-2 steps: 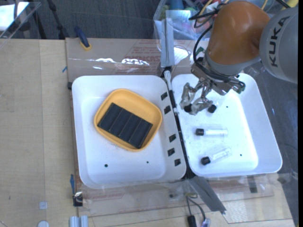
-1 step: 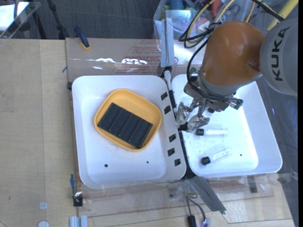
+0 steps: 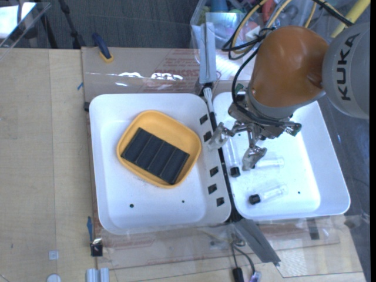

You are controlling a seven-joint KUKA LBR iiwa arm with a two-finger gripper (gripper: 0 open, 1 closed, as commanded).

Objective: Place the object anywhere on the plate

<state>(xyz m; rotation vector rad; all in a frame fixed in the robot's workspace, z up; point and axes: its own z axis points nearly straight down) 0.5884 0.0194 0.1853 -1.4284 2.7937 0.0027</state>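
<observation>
Vials (image 3: 267, 193) are lying in the right bin (image 3: 329, 157); there are two or three clear ones with dark caps. The gripper (image 3: 254, 155) is hanging over that bin's left half, just inside the divider between the bins. One metal finger is pointing down at about the bin's middle; whether the fingers are spread or pinched cannot be told, and nothing visible sits between them. A second vial (image 3: 276, 164) is lying right beside the fingertip, toward the bin's right edge, long axis roughly left-right. The first vial is lying nearer the bin's front edge, axis slightly tilted, cap toward the divider. A third tube (image 3: 231, 157) seems to run along the divider, cap toward the front. The plate (image 3: 191, 138), yellow, is sitting in the left bin (image 3: 106, 157) near its middle, carrying a dark ribbed slab (image 3: 155, 154). From the gripper, the plate lies across the divider to the left. Judging by this, no vial is grasped yet.
</observation>
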